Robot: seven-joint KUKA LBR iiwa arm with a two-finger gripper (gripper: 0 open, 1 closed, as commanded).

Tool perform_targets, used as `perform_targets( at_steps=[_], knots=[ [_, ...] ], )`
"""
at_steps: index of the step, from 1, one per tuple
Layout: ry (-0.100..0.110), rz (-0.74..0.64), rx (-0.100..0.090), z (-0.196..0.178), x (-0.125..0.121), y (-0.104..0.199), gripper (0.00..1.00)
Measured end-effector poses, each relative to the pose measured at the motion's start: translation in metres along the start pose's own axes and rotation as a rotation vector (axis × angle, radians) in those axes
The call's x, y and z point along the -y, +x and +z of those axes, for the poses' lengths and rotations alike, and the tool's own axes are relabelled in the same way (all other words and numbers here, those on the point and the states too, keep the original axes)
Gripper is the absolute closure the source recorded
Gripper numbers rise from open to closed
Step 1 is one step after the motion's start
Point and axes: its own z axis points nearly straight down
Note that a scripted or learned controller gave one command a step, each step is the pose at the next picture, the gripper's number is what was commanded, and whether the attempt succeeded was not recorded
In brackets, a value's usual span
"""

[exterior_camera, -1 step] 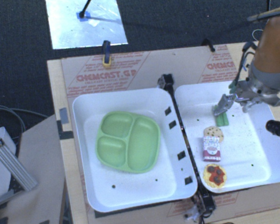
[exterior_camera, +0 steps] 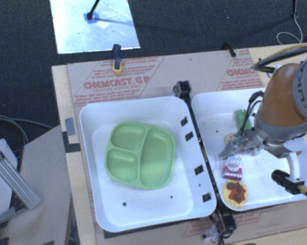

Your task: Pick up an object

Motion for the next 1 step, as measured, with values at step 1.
perform_targets(
  at_steps=[1],
  knots=[
    [-0.002,-0.007,0.003,-0.0026,-0.05,-0.0104,0.0]
  ],
)
